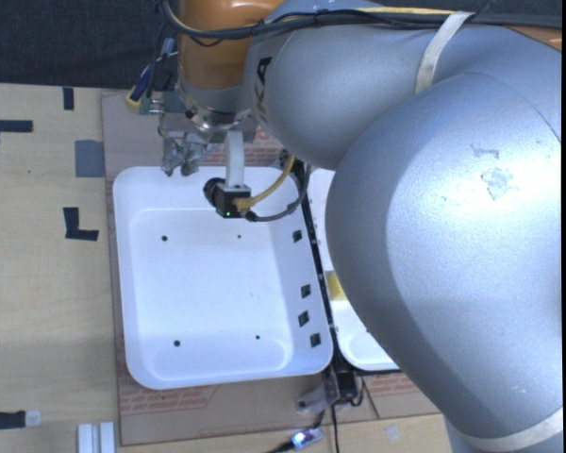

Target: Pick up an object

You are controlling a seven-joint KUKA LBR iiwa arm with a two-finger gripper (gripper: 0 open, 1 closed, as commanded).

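Note:
My gripper (181, 161) hangs below the orange wrist band (222, 17), over the far rim of the left bin (137, 281) near its back left corner. A white bar with a small black unit (223, 197) and a cable hangs from the wrist just right of the gripper, above the bin's far wall. I see no object at the gripper. A small yellow piece (336, 287) peeks out at the left edge of the right bin (363, 352). The arm's big grey body hides most of that bin.
The bins sit on a brown cardboard sheet (170, 399) on the wooden bench (38, 300). Black tape marks (75, 225) lie on the bench at the left. A cable runs along the gap between the bins (311, 281).

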